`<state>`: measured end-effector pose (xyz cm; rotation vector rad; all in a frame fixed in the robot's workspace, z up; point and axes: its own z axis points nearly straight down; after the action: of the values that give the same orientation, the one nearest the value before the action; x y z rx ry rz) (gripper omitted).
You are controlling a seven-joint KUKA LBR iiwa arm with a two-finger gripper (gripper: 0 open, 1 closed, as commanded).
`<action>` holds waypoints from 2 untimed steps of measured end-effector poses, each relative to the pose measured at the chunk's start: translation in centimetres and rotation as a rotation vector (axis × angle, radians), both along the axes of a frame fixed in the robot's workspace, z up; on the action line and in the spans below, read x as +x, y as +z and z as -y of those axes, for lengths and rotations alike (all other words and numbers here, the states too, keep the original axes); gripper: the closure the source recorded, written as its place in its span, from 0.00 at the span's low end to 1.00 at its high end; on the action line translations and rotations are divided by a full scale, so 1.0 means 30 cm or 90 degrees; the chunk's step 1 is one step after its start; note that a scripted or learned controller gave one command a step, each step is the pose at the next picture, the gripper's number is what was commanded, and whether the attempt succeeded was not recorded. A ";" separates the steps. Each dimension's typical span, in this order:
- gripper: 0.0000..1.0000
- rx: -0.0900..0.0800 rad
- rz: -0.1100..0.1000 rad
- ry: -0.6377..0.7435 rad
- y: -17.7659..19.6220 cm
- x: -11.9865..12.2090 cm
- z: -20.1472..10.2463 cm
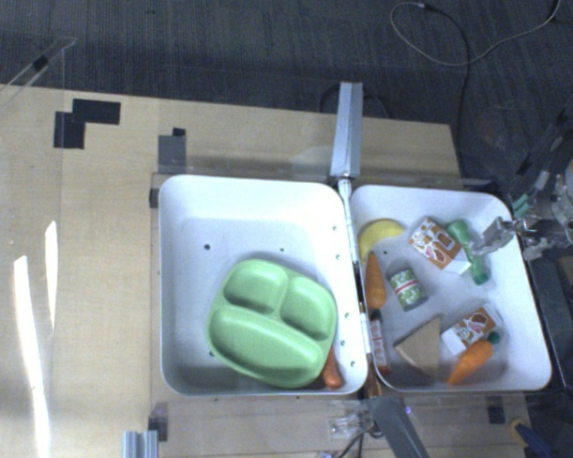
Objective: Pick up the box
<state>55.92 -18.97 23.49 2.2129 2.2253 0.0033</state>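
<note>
Camera view is being used to judge an early approach step: the gripper [500,231] is being held at the right rim of the right bin [536,345], apart from the contents, with nothing seen between its fingers; whether those fingers are spread or pressed together cannot be told, as they are being blurred against the rim. Two small printed cartons are being shown in that bin. One box [434,243], white with red and orange print, is lying tilted near the far wall, just beside a green bottle [472,249] and near a yellow fruit [382,234]. A second, similar carton [475,326] is lying near the front right, touching a carrot [470,359]. The nearer box is being judged the likelier target, since it is lying close to the gripper. The next move is being judged to call for a short reach leftward over the box, then a descent, with care being taken not to catch the bottle alongside. A green sectioned tray [274,322] is resting in the left bin [187,267] on the worktop [87,292].
</note>
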 end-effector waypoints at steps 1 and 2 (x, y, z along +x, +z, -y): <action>0.00 0.001 -0.002 -0.094 -0.364 0.012 0.051; 0.00 0.000 0.002 -0.059 -0.484 -0.002 -0.017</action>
<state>55.86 -18.45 8.96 2.3129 2.1189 0.0063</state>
